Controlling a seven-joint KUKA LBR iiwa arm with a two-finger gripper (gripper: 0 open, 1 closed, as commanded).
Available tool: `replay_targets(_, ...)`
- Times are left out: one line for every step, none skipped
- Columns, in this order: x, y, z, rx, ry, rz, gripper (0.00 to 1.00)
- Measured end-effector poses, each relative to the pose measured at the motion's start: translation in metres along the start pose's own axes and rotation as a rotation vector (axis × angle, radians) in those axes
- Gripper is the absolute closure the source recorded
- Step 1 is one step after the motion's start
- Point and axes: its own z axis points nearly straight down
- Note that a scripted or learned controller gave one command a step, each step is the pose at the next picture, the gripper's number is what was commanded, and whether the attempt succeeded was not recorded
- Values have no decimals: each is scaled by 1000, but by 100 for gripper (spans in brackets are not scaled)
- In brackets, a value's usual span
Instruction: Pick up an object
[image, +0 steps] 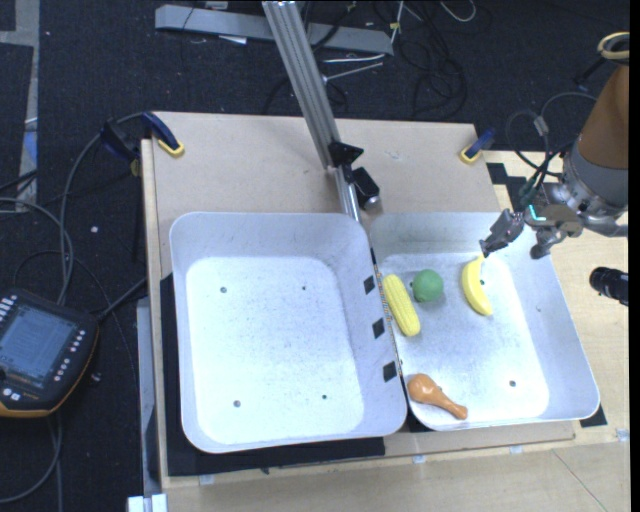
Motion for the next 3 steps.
replay_targets(0, 0, 0, 0, 0, 0, 0)
replay_targets(-1, 1, 63, 5, 1, 0, 0)
replay_targets(0, 5, 106, 3, 1, 0, 0)
